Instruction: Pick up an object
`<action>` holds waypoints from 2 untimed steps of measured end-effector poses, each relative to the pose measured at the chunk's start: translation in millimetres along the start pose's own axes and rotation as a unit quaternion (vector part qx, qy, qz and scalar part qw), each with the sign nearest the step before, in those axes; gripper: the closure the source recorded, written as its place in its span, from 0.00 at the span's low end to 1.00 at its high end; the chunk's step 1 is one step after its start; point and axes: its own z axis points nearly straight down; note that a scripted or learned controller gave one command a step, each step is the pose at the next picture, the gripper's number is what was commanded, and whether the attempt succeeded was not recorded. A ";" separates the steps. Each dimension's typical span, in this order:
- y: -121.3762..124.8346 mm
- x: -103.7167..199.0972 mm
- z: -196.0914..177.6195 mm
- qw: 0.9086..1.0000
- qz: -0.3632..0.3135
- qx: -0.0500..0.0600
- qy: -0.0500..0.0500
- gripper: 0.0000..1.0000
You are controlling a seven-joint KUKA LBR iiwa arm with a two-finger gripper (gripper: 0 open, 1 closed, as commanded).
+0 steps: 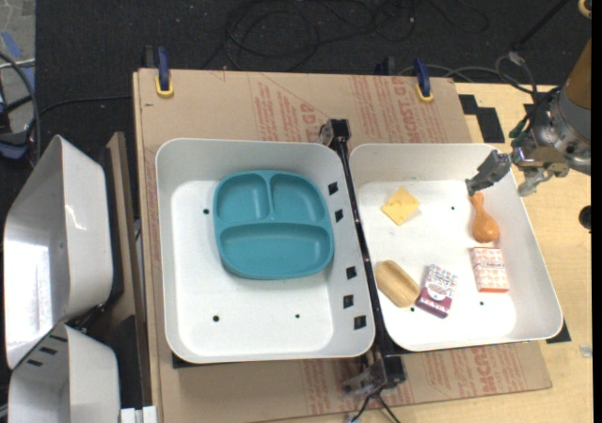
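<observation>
The right bin [527,318] holds several small items: an orange drumstick-shaped toy [483,221], a yellow cheese slice [401,206], a tan bread roll [396,283], a purple box [437,290] and a pink packet [488,270]. My gripper [509,176] hangs over the bin's far right corner, just above and behind the top end of the drumstick. Its two fingers are spread open with nothing between them.
The left bin [188,318] holds a teal divided plate [274,224]. A black divider [356,242] runs between the two bins. White tubs [52,233] stand off the bench's left side, and cables lie on the dark floor behind.
</observation>
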 end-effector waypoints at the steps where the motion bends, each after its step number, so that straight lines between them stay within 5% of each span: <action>1: 2.1 0.4 -5.6 1.000 -0.001 -0.005 -0.001 0.00; 2: -3.6 -0.1 39.2 1.000 0.000 -0.003 -0.001 0.00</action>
